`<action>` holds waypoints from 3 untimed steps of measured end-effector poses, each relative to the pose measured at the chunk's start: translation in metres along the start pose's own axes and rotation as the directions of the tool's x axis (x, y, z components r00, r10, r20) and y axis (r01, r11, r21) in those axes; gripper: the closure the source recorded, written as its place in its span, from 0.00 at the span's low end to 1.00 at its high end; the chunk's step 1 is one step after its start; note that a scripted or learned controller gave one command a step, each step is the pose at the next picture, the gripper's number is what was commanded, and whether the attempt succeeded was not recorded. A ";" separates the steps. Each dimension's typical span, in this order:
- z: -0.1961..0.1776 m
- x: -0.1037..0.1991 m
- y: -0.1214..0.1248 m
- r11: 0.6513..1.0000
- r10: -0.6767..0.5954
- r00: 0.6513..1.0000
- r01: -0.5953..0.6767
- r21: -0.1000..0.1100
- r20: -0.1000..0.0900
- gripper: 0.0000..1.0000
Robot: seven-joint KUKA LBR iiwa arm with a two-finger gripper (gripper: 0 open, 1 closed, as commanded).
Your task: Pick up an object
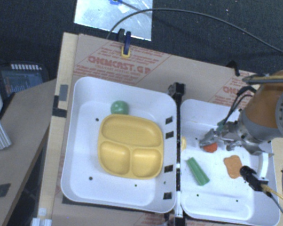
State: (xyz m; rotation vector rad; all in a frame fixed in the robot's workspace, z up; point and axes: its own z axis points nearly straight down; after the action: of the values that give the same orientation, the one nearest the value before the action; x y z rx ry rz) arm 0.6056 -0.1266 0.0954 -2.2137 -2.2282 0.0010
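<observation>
My gripper [210, 140] reaches down into the right bin [222, 208], low over its upper middle. A small red-orange object [211, 147] lies right at the gripper's tip, partly covered by it; I cannot tell whether it is held. A green oblong block [197, 171] lies below and to the left of the gripper. To the gripper's right, an orange flat piece [233, 165] lies on the bin floor. A small yellow bit [183, 143] sits at the bin's left wall.
The left bin [82, 126] holds a yellow three-compartment tray [127, 145] and a green ball [119, 107] behind it. A black divider [175, 143] runs between the bins. The arm's orange band [265, 104] hangs over the right bin's far right.
</observation>
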 end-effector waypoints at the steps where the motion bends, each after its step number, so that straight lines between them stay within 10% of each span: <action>1: 0.010 0.000 0.001 1.000 0.002 1.000 -0.002 -0.002 0.001 0.00; 2: 0.000 0.000 0.002 1.000 0.003 1.000 -0.003 -0.005 0.001 1.00; 3: -0.047 -0.002 0.011 1.000 0.002 1.000 -0.002 -0.006 0.001 1.00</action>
State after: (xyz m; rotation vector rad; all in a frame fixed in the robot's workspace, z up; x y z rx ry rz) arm 0.6165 -0.1290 0.1428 -2.2195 -2.2299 -0.0048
